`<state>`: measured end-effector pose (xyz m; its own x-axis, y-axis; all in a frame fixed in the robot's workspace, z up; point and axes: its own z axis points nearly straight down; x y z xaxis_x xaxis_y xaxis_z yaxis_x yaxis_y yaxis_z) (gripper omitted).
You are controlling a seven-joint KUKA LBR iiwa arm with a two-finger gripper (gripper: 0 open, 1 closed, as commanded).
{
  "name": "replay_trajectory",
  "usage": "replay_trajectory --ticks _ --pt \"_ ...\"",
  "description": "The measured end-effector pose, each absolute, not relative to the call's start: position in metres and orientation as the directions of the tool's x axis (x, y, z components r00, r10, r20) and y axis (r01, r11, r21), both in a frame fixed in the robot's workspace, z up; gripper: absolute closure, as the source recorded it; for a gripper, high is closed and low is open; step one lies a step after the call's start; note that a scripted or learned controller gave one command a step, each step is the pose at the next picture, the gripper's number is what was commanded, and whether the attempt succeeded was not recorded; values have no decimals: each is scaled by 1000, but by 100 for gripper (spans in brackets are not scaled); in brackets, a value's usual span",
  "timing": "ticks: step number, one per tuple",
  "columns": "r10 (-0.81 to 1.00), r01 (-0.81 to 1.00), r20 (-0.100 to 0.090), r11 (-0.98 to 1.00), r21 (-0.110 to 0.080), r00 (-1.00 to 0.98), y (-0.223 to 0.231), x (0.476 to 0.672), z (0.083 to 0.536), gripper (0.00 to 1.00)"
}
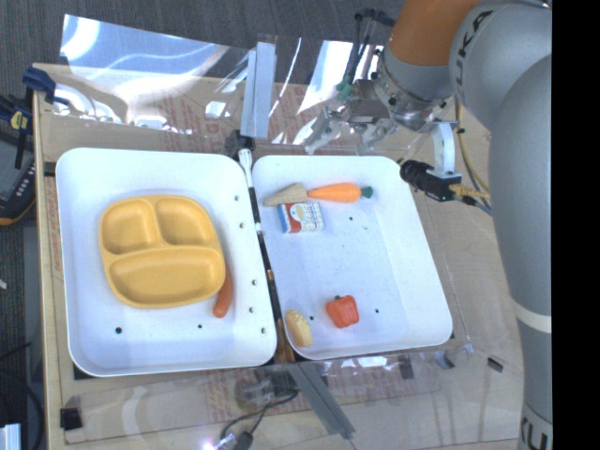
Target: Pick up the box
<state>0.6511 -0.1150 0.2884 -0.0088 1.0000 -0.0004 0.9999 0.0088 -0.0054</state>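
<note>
- My claw (pixel 349 129) hangs beyond the right bin's (pixel 412 251) far edge; I cannot tell its state.
- The box (pixel 301 217) lies in that bin, beside a carrot (pixel 336 193).

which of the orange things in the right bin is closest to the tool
The carrot, lying along the right bin's far edge beside the box, is closest to the tool. The orange pepper sits much farther away, toward the near edge.

yellow divided plate (pixel 161 251), sausage (pixel 223 300), carrot (pixel 335 193), red pepper (pixel 343 311), potato (pixel 299 327)
</note>
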Motion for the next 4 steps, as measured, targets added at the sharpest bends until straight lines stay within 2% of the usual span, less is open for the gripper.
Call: replay_trajectory --ticks 1,2,3,4 --pt "998 998 -1 59 -6 -59 -116 656 175 0" --pt "986 986 -2 166 6 -166 -134 646 96 0" --pt "985 985 -5 171 8 -171 -134 648 108 100" --pt "985 985 -5 171 8 -171 -135 648 108 0"
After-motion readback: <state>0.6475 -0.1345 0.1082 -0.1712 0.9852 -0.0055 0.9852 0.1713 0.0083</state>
